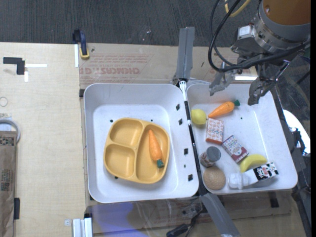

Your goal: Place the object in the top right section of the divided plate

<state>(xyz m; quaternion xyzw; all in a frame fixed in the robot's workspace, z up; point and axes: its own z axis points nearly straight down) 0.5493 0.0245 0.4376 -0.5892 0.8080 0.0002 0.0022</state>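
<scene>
While the hand [239,89] hangs wide open and empty at the upper right of the frame, above a carrot [221,109] in the right bin [284,147], another carrot [155,147] already lies in the divided plate [118,159]; descending off-centre could nudge the lemon [198,117] just beside.

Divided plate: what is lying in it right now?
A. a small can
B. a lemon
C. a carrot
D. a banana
C: a carrot lies in the large right-hand section of the yellow divided plate in the left bin.
</scene>
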